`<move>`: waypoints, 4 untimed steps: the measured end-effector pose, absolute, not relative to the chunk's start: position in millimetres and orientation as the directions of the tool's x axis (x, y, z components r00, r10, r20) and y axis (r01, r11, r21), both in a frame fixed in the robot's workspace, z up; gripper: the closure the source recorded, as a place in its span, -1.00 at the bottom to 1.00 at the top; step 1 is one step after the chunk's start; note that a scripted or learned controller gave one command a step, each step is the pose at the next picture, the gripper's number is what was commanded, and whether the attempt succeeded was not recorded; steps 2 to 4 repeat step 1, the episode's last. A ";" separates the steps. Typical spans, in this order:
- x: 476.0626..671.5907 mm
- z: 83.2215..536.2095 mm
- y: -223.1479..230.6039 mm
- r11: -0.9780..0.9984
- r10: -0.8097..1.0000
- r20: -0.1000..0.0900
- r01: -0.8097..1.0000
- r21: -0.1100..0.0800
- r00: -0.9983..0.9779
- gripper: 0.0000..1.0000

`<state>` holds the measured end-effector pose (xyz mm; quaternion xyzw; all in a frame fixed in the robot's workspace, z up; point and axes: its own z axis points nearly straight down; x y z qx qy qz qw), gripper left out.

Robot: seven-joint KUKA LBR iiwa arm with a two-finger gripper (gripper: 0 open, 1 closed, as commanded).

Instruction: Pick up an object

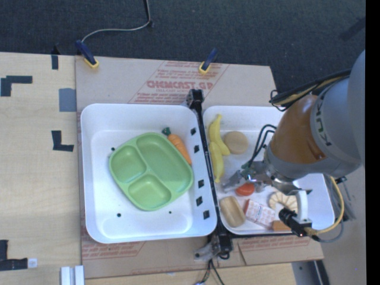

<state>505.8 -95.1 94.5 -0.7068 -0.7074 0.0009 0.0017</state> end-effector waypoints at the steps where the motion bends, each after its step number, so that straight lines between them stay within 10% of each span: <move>1: 506.7 105.2 -95.3 0.000 1.000 0.001 1.000 -0.002 0.000 1.00; 4: 506.7 105.2 -95.3 0.000 1.000 0.001 1.000 -0.002 0.000 1.00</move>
